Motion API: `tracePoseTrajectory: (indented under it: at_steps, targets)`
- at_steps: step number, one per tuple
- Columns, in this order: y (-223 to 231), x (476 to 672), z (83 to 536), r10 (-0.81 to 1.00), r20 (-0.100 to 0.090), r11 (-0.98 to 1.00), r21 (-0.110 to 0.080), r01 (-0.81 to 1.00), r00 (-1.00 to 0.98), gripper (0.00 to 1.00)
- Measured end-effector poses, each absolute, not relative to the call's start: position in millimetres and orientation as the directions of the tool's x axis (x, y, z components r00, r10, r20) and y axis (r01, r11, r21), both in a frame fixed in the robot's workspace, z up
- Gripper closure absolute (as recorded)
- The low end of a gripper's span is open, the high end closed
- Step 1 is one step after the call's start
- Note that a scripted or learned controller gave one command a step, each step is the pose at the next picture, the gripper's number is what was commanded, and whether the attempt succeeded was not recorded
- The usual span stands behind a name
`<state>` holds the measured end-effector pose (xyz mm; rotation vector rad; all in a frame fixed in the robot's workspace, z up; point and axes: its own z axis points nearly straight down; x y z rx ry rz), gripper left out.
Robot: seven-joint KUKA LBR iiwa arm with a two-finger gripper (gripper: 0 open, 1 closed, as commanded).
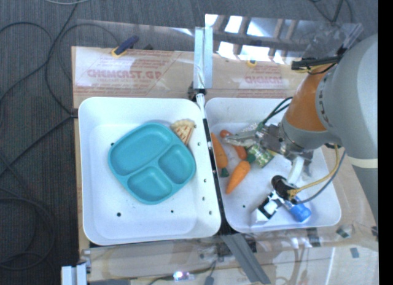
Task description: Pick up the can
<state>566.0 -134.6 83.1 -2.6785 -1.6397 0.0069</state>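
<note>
Standing over the bench: the grey arm with its orange band [307, 102] reaches in from the right and fills the upper right, its wrist bent down over the right shallow white bin [331, 213]. The left shallow white bin [92, 216] sits beside it, their inner walls touching.

Next in size — a teal plastic divided plate [151, 162] with three compartments, lying flat in the left bin. A tan waffle-textured wedge, like an ice-cream cone [183, 130], rests at the plate's upper right edge, near the wall between bins.

In the right bin, the two-finger gripper [249, 139] points left, low over the upper middle of the bin. Whether its fingers are apart or together I cannot tell; they are too small and cluttered.

Just below the gripper lies a small green can [260, 155], on its side, tilted — seemingly touching the gripper body. Three orange toy carrots: one long [219, 153] along the left wall, one [238, 176] slanted at centre, one short [234, 143] near the fingers. A small blue cylinder [299, 214] sits at the lower right.
</note>
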Motion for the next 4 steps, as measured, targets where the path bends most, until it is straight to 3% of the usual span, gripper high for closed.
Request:
tracePoseTrajectory:
  at_steps: [1, 2, 3, 4]
  targets:
    - [-133, 565.9, 91, 0.891, 0.000, -0.453, -0.007, 0.891, 0.453, 1.00]
    - [-90, 562.5, 219, 0.915, -0.002, -0.403, 0.000, 0.915, 0.403, 1.00]
    - [-91, 562.3, 219, 0.915, -0.003, -0.404, -0.001, 0.915, 0.404, 0.00]
    - [-129, 542.5, 110, 0.928, -0.001, -0.372, -0.004, 0.928, 0.372, 0.00]
